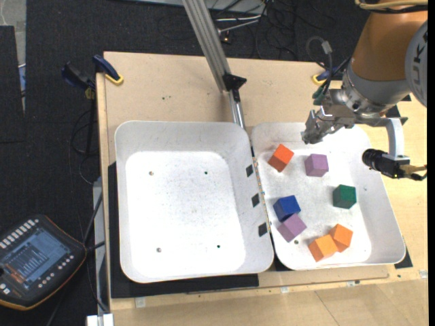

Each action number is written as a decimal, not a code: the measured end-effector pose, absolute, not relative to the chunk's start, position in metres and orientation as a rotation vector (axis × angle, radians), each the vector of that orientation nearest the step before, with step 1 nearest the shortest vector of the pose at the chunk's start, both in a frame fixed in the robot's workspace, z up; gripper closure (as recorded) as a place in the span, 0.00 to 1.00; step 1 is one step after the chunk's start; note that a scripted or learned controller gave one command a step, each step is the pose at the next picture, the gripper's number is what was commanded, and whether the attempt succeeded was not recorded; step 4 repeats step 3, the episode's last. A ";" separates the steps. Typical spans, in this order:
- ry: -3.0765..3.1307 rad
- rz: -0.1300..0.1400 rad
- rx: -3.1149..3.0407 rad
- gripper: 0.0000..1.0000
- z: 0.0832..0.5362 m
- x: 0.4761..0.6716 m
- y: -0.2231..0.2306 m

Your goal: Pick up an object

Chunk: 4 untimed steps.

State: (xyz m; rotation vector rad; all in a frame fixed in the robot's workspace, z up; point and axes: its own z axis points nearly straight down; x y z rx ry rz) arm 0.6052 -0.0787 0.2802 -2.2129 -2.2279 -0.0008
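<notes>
Camera view: gripper (314,133) poised over right bin (380,202) far edge, finger state unreadable, nothing visibly held, orange cube (280,157) and purple cube (317,164) nearest below, likely pick candidates; remaining blocks scattered nearer front.

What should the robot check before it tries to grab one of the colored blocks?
1. Blocks lie in the right bin: ok.
2. Gripper is above that bin's far edge: ok.
3. Orange block nearest the gripper stands apart from the purple block: ok.
4. Blue block is free of its purple neighbor: not ok, touching.
5. Fingers open: cannot tell.
</notes>
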 end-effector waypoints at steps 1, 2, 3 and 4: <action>-2.227 0.002 -2.212 1.00 0.260 0.585 -0.032; -2.229 0.000 -2.210 1.00 0.262 0.569 0.020; -2.229 0.000 -2.211 1.00 0.253 0.564 0.072; -2.229 0.000 -2.211 1.00 0.253 0.564 0.072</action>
